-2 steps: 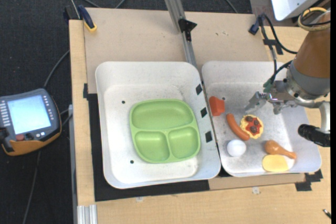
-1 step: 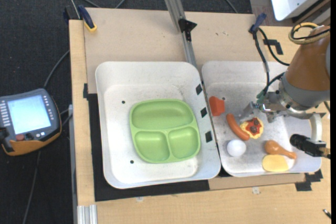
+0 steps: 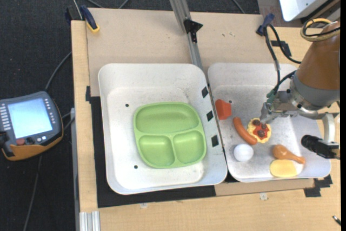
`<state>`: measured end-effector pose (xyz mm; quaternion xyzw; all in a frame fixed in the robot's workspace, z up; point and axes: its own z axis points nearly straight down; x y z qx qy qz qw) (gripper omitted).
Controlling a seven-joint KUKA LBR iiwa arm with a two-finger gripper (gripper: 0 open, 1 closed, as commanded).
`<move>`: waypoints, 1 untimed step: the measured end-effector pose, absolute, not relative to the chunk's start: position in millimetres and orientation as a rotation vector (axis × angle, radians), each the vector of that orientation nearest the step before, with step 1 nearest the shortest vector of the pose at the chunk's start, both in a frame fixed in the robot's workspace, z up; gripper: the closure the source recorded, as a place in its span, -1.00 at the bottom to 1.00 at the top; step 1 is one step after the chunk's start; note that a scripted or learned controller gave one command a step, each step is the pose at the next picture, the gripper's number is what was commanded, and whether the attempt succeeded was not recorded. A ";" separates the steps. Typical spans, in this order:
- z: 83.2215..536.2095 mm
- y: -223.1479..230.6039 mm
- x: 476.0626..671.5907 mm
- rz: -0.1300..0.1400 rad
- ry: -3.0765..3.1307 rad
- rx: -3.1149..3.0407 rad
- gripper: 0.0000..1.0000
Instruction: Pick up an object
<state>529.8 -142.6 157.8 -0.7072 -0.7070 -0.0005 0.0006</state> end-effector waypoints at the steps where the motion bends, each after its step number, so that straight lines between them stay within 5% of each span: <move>1: 203.1 -148.2 533.6 -0.005 -2.227 -2.224 1.00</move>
